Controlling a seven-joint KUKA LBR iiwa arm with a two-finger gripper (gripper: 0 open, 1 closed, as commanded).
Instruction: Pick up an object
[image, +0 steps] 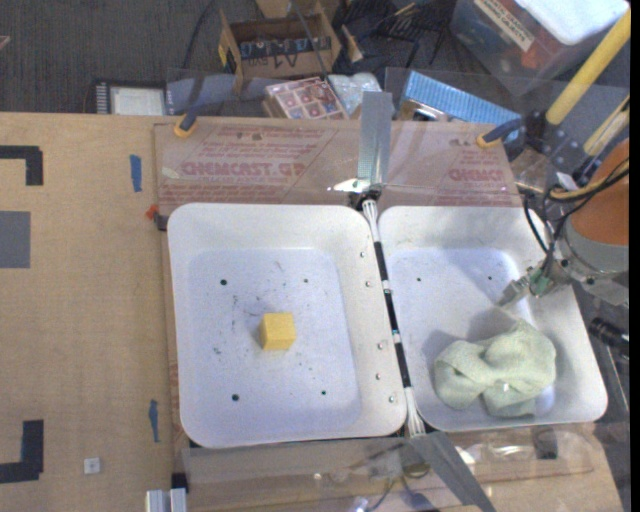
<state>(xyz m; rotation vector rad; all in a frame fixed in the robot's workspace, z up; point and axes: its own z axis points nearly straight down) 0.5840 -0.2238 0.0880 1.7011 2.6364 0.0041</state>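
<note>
Arm enters from the right edge of the camera view, grey body with the orange band visible above the wrist. Gripper sits low over the right bin, near that bin's upper right part. Fingers are small and partly blurred in this view; cannot tell how far apart they stand, and nothing is visibly held between them.

Right bin contents: one pale green crumpled cloth, lying in the lower right area, bunched into soft folds. Cloth is near the gripper but apart from it, below and slightly left of the fingertips.

Left bin contents: one small yellow block, roughly central, resting flat on the bin floor, well apart from the gripper. Dark specks scattered on the floor around it.

Both bins sit side by side on the brown surface, their inner rims touching along the middle.
</note>
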